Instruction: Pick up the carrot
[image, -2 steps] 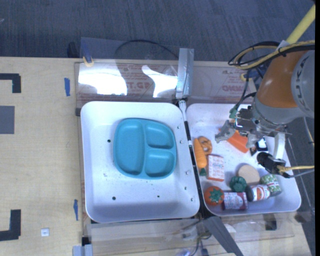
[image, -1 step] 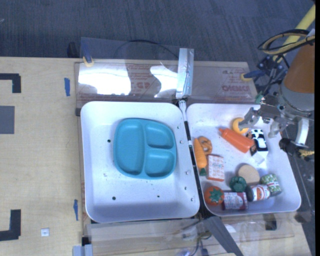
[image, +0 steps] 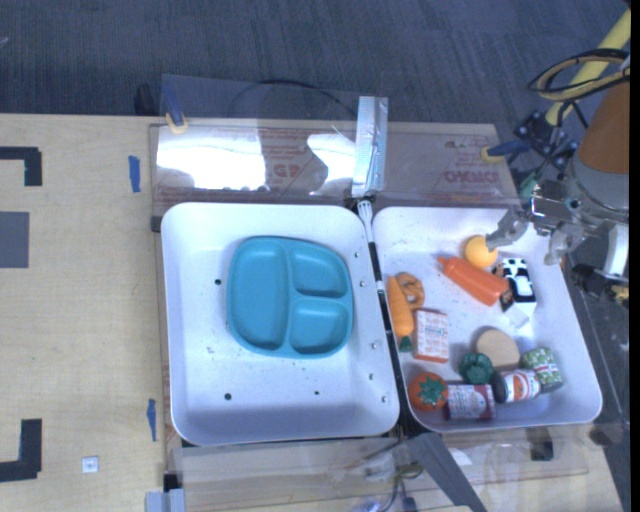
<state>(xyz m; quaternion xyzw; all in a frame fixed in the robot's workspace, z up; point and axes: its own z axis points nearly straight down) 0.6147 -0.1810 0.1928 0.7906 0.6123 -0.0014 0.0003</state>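
White bins (image: 190, 300) on a wooden bench (image: 70, 300).

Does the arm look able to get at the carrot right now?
Probably yes. The carrot lies uncovered in the right bin, with the claw just above and to its right. A yellow toy touching its upper side could crowd the grasp.

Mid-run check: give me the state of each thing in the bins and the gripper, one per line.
carrot: lying flat in the right bin, not gripped.
gripper: above the right bin's far right corner, holding nothing visible.
blue plate: flat in the left bin, compartments bare.
small can: on its side at the near edge.
yellow fruit: resting beside the carrot's far end.
red tomato: sitting by the can.
right bin: holds the clutter.
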